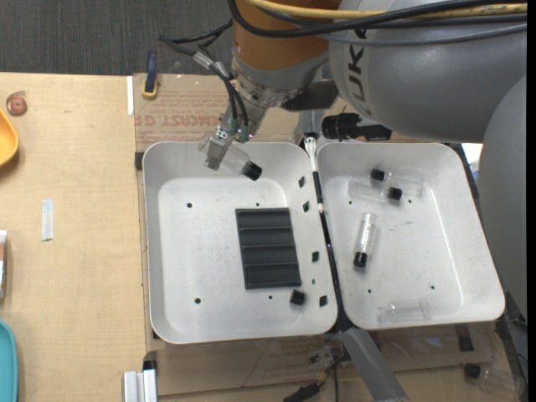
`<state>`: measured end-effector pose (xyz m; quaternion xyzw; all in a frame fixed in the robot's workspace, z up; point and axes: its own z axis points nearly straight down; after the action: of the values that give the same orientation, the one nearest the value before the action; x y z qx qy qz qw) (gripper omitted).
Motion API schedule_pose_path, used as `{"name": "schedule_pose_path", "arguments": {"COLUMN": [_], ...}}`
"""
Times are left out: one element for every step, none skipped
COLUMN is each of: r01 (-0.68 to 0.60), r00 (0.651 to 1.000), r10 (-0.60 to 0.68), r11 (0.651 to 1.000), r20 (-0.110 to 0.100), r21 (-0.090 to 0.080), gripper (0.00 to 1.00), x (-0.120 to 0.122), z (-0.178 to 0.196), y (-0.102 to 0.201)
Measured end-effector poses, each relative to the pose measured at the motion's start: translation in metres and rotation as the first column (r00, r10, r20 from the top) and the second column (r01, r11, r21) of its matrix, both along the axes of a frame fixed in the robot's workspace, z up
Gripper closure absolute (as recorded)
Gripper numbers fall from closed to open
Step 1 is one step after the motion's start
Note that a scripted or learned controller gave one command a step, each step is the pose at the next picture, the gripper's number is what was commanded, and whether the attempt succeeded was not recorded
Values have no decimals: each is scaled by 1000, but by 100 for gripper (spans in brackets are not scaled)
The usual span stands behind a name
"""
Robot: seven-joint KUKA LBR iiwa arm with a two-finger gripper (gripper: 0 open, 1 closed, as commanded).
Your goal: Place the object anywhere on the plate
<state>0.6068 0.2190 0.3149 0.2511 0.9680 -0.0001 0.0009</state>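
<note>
A clear vial with a black cap (237,163) is held at its far end between the fingers of the gripper (219,151), above the back edge of the left bin (167,308). The black ribbed plate (267,247) lies mid-bin, apart from the vial and bare. Judged stage: pickup done, carry and release left. A small black cap (296,298) sits near the plate's front corner. More vials (363,239) lie in the right bin (469,308). The worktop (75,191) extends left.
</note>
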Motion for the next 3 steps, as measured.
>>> {"name": "schedule_pose_path", "arguments": {"r01": [-390,-454,-455], "r00": [921,891,891], "r10": [390,454,455], "r11": [921,891,891], "r20": [-1,-1,-1], "r21": [0,0,0], "gripper": [100,100,0], "x": [7,-38,-38], "z": [-47,-54,-54], "y": [9,9,8]}}
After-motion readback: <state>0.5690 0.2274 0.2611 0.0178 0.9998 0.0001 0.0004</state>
